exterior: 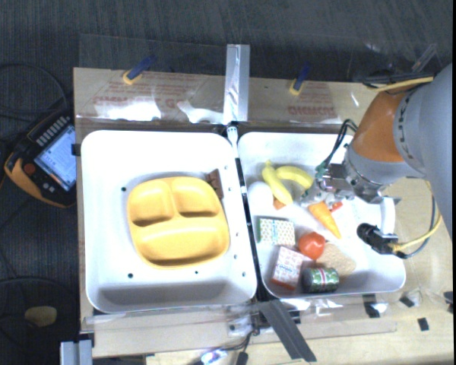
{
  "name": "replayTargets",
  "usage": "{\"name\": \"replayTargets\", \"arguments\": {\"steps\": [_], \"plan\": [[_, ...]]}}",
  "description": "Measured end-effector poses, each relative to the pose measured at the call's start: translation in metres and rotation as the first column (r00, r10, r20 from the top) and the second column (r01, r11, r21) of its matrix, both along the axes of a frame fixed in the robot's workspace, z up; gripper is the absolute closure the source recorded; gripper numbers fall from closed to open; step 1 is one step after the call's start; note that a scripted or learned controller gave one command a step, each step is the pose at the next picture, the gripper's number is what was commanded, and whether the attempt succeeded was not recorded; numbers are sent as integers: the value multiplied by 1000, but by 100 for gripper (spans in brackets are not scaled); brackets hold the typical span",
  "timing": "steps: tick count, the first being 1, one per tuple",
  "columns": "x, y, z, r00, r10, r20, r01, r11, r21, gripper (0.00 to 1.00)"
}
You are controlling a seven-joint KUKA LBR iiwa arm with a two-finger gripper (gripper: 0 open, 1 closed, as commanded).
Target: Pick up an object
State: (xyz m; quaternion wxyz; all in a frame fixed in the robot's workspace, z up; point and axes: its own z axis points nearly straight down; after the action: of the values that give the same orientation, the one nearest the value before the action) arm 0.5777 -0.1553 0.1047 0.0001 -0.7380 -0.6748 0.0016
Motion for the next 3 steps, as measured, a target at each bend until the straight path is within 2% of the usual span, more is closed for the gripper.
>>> {"name": "replayTargets", "arguments": {"steps": [1, 2, 3], "plan": [[0, 0, 0, 1000, 0, 0, 0, 1000, 0, 0], [-32, -1, -14, 997, 81, 17, -81, 997, -5, 0], [-30, 3, -14, 999, 34, 17, -34, 999, -5, 0]]}}
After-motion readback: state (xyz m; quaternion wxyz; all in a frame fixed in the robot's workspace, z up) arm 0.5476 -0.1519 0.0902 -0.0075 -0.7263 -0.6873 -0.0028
